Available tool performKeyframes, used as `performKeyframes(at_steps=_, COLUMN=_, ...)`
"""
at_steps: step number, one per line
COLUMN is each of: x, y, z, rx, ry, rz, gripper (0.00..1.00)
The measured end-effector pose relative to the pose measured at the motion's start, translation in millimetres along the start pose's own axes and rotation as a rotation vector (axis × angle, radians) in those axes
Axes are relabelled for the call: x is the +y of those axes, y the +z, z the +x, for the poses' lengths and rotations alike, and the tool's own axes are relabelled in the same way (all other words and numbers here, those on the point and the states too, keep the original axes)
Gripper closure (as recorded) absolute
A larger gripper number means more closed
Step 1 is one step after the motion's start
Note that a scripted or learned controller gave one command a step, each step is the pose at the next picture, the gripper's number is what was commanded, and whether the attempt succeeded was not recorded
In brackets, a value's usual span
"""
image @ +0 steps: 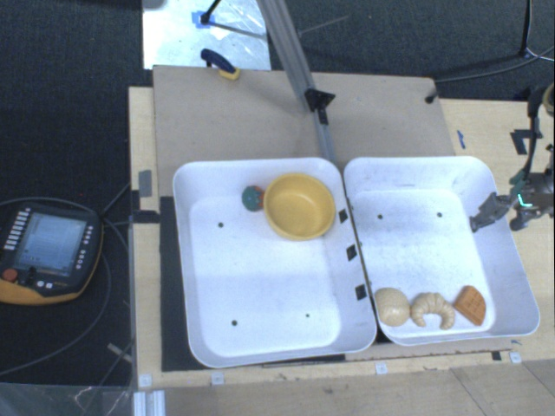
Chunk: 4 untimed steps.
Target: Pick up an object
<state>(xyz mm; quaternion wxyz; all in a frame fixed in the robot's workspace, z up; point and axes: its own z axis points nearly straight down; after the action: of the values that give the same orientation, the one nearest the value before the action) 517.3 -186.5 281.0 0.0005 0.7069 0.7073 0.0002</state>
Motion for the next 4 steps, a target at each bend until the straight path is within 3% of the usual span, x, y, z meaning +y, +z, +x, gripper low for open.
performKeyframes(at_steps=1, x=0.0, y=0.0, z=0.0, rx=0.000, ry=0.000, rz=0.000, gripper=0.00)
performKeyframes(at_steps=3, x=-13.1, y=94.1, z=-8.1, rx=0.001, ry=0.001, rz=0.004, gripper=0.00)
performKeyframes(at_steps=4, x=-4.1, y=146.9, z=-4.3, rx=0.001, ry=0.000, rz=0.004, gripper=0.00)
